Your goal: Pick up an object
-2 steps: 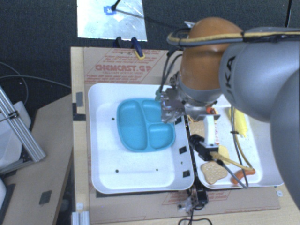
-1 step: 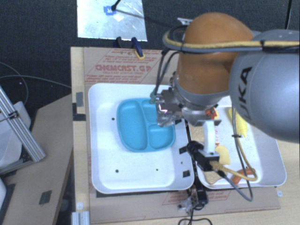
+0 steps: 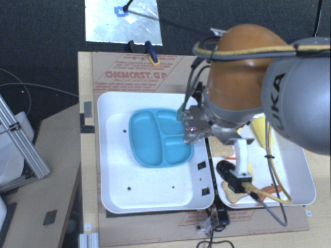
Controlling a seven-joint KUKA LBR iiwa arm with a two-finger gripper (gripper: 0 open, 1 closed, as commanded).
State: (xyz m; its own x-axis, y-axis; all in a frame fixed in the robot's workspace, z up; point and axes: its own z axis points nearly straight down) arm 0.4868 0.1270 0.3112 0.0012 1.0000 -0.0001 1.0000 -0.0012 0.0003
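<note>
A blue divided plate [image 3: 152, 138] lies in the left white bin [image 3: 111, 190], a little above its middle. My gripper [image 3: 189, 129] hangs at the plate's right edge, close to the wall between the two bins. The arm's big orange and grey wrist [image 3: 243, 71] sits above it and hides much of the right bin [image 3: 306, 182]. In that bin a yellow object [image 3: 261, 130] shows past the arm, with an orange-red object [image 3: 270, 192] and a tan one [image 3: 235, 196] near the front rim.
Both bins rest on a cardboard sheet [image 3: 137, 74]. A blue clamp [image 3: 151, 53] sits at its far edge, and a shiny metal sheet [image 3: 121, 12] lies beyond on dark floor. Cables [image 3: 274, 205] trail over the right bin's front. An aluminium frame [image 3: 20, 143] stands at the left.
</note>
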